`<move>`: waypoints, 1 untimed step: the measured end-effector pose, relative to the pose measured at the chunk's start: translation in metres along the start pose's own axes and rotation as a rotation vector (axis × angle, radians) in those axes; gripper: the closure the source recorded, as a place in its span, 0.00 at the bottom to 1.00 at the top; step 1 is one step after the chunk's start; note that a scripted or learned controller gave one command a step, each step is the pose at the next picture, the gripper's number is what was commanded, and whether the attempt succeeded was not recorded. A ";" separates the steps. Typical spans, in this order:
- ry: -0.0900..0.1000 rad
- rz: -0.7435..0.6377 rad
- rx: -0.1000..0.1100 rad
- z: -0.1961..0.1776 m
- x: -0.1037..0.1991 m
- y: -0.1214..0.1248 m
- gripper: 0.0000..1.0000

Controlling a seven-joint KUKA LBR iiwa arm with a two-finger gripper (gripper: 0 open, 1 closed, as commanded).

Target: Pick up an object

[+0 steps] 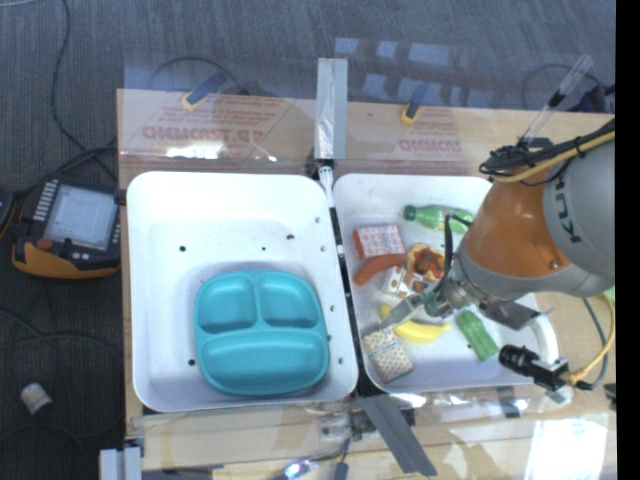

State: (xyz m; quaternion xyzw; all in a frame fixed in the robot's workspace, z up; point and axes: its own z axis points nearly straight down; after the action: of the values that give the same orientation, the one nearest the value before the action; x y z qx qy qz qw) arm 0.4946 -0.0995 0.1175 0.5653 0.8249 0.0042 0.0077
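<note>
I see the arm (545,223) reaching in over the right bin (345,203), its orange band above a heap of small things. The claw (432,303) sits low in the middle of that heap, just above a banana (420,332); I cannot tell how it is set, since the wrist covers most of it. Around it lie a red sausage (378,266), a pink box (380,238), a green bottle (428,213) toward the far edge, a green stick (478,334) toward the near right corner, and a speckled block (386,354) near the front wall. Nothing is plainly held.

The left bin (160,203) holds a teal tray (262,330) with three compartments, lying flat toward the near side.

Both bins rest side by side on a pale wooden table (480,128), whose far edge carries a clear plastic sheet (215,128) with red lettering, taped down. A metal strip (330,108) stands between the bins at the far edge. Beyond the table the floor is dark grey carpet (250,18) with loose cables (60,28). A handheld pendant (65,228) with a screen lies on the carpet off the left edge.
</note>
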 end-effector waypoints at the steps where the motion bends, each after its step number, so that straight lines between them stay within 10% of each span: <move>1: -0.016 0.119 -0.039 0.007 -0.006 0.005 0.00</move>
State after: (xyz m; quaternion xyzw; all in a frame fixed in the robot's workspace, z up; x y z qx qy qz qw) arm 0.5014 -0.1029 0.1103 0.6130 0.7895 0.0160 0.0251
